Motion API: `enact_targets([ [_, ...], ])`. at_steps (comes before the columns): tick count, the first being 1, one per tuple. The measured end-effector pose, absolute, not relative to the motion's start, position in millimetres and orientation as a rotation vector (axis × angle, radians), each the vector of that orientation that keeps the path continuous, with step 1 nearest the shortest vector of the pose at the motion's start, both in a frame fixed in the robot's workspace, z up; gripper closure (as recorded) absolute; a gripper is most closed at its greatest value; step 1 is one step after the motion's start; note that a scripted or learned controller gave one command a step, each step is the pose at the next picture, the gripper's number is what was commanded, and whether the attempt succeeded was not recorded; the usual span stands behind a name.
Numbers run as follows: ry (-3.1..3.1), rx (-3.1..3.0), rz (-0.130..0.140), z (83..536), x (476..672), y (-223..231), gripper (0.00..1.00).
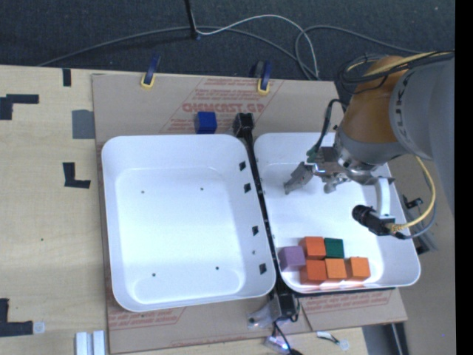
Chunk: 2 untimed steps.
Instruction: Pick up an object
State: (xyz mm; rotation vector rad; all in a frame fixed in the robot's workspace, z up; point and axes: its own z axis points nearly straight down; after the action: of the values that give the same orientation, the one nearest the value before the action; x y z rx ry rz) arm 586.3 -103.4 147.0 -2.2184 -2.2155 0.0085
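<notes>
White plastic is what we see most: two shallow bins side by side on the pale wooden surface [44,220], the left white bin [118,161] and the right white bin [403,268]. The things to pick lie together in the near part of the right bin: a pale purple block [291,257], three orange cubes [314,246] [315,271] [360,267], a lighter orange cube [336,270] and a dark green cube [334,246], all touching or almost touching each other.

The grey arm with its orange band [369,117] reaches in from the right, and the hand [314,180] hangs over the far part of the right bin, well apart from the blocks. Its two fingers look spread apart with nothing between them, though the slanted view makes this a little hard to judge.

In our judgement the main risk is the tight packing. If the hand comes down on the cluster, a finger may land on a neighbour cube, or push the blocks against the bin wall, so it closes on nothing. A small blue cube [206,121] sits on the cardboard behind the bins, outside both of them.
</notes>
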Motion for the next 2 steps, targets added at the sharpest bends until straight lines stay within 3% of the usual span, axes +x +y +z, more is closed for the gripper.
enact_targets([
  [1, -2.215, -2.225, 0.005, 88, 495.8, -146, 0.00],
  [2, -2.224, -2.223, -0.003, 90, 488.2, -132, 0.00],
])
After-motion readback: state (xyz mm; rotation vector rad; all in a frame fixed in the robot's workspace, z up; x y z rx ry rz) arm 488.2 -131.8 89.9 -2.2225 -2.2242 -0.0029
